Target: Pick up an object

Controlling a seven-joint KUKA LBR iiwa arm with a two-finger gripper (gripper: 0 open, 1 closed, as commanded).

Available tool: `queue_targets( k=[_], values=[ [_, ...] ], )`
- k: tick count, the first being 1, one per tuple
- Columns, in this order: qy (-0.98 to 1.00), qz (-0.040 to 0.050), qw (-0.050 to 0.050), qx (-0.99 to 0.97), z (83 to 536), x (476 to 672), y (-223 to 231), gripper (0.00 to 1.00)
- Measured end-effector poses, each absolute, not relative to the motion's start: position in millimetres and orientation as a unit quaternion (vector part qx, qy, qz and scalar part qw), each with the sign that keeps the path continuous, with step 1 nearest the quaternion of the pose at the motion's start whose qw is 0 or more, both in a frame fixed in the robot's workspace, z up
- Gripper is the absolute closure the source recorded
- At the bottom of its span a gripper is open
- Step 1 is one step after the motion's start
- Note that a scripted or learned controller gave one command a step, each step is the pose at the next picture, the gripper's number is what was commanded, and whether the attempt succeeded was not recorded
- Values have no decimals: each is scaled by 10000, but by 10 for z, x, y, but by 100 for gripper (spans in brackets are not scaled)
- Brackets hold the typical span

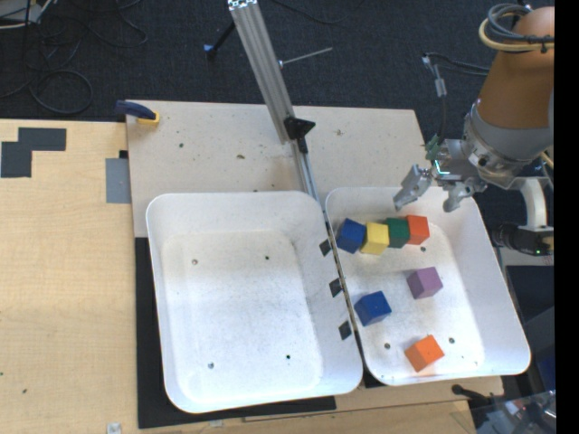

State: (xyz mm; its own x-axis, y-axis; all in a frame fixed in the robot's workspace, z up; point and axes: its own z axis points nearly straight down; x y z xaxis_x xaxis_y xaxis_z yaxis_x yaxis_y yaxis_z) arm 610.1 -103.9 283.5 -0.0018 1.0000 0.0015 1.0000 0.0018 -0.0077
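Note:
The right bin holds several small cubes. A blue cube, a yellow cube, a green cube and an orange-red cube sit in a row near its back wall. A purple cube, a second blue cube and an orange cube lie further forward. My gripper hangs above the bin's back edge, just above the row of cubes, open, with nothing between its fingers.
The left bin sits beside the right one. A slanted aluminium post rises behind the bins, with black clips along the seam between them. Cables lie on the dark floor at the back.

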Motion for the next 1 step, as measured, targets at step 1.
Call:
queue_targets(
  k=[1],
  values=[
    [-7074, 9, 13, -7068, 2860, 6107, -1047, 0]
  ],
)
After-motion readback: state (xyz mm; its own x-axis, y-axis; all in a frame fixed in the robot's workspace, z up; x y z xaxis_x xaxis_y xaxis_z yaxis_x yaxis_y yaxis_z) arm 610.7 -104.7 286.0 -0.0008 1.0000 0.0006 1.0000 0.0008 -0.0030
